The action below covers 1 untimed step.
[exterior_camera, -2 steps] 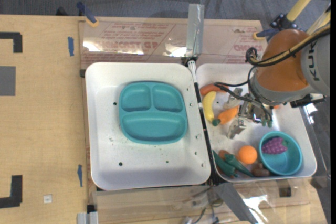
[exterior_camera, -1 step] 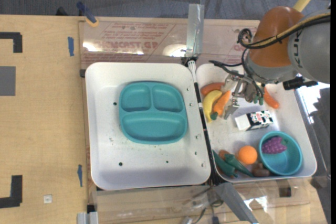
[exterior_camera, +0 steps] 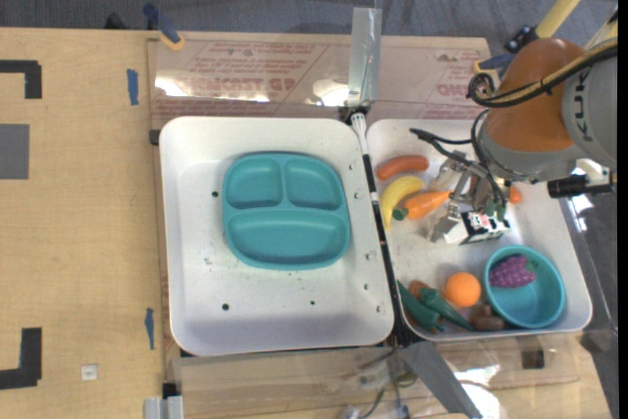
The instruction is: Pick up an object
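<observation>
Over the right bin's (exterior_camera: 574, 240) upper middle, the gripper (exterior_camera: 469, 211) is hanging low beside the carrot (exterior_camera: 428, 203), presumably lining up a pick; how wide it is standing, I cannot tell.

Hand (exterior_camera: 469, 211) fingers' spacing unclear amid clutter; arm (exterior_camera: 549, 108) cut off at right edge.
</observation>
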{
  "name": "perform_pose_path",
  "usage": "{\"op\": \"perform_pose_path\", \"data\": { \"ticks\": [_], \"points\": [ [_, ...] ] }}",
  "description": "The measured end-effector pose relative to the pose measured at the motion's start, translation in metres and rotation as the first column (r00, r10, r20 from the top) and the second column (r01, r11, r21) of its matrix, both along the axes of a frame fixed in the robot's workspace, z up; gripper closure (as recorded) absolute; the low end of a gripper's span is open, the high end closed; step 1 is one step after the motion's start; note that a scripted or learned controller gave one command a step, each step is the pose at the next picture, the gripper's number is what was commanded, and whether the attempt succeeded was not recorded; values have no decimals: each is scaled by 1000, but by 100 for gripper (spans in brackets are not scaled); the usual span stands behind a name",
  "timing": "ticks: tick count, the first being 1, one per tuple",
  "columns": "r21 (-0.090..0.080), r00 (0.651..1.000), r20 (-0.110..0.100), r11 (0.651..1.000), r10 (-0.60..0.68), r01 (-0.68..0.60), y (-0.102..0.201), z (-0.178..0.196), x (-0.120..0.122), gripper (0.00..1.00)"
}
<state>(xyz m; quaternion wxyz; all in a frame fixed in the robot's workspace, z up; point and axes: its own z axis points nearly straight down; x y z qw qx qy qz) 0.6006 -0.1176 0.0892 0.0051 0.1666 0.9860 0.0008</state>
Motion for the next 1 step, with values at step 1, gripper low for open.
{"op": "perform_pose_path", "data": {
  "ticks": [1],
  "points": [
    [-3, 999, -4, 999, 32, -32, -96, -2, 54, 0]
  ]
}}
